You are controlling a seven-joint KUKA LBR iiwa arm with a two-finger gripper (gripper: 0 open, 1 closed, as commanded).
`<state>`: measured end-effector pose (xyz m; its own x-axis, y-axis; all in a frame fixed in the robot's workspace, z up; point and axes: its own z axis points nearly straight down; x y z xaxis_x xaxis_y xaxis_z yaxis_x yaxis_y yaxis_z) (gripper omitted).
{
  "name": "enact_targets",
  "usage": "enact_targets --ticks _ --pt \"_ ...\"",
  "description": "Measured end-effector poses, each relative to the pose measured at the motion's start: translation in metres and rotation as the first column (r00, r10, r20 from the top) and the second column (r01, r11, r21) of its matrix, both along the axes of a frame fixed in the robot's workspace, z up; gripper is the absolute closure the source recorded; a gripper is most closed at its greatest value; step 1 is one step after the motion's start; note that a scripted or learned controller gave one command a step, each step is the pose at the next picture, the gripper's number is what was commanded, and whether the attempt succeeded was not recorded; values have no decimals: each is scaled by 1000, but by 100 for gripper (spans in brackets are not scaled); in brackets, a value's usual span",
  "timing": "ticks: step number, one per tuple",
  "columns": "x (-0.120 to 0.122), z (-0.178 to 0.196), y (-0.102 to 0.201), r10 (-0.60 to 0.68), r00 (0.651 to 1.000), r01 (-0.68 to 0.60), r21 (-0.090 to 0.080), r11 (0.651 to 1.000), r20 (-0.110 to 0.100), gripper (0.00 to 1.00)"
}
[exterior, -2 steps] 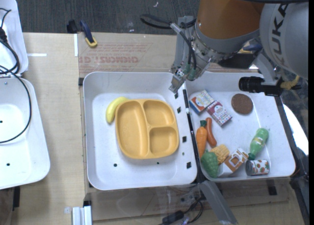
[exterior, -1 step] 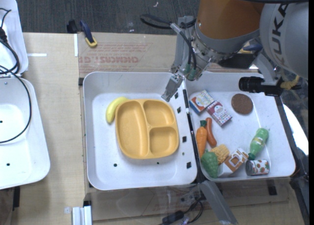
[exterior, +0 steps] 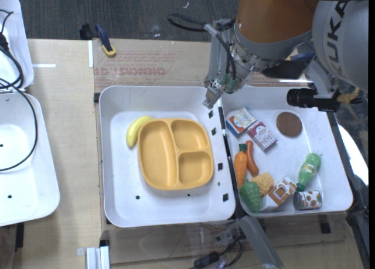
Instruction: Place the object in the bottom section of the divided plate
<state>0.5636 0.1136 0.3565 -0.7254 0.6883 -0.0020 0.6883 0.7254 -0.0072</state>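
Note:
A yellow divided plate [exterior: 176, 153] lies in the left bin [exterior: 114, 145]. It has one long section on its left and two smaller ones on its right, all bare. A yellow banana [exterior: 137, 129] rests against the plate's upper left rim. My gripper [exterior: 220, 89] hangs over the back end of the wall between the two bins, above and to the right of the plate. It is open, with nothing between its fingers.
The right bin [exterior: 334, 145] holds a brown round cookie [exterior: 289, 123], two red-and-white cartons [exterior: 252, 128], a carrot [exterior: 240, 168], a red sausage [exterior: 251, 157], corn [exterior: 262, 183], a green pepper [exterior: 250, 196], a small box [exterior: 282, 191], a green bottle [exterior: 309, 168] and a can [exterior: 307, 200].

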Motion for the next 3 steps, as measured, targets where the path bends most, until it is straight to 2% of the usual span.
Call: enact_targets --ticks 1,2,3 --pt "-42 43 5 83 997 -83 5 997 3 100" --pt "-44 -107 47 249 969 -249 6 969 -1 100" --pt "-44 -107 47 249 969 -249 6 969 0 0"
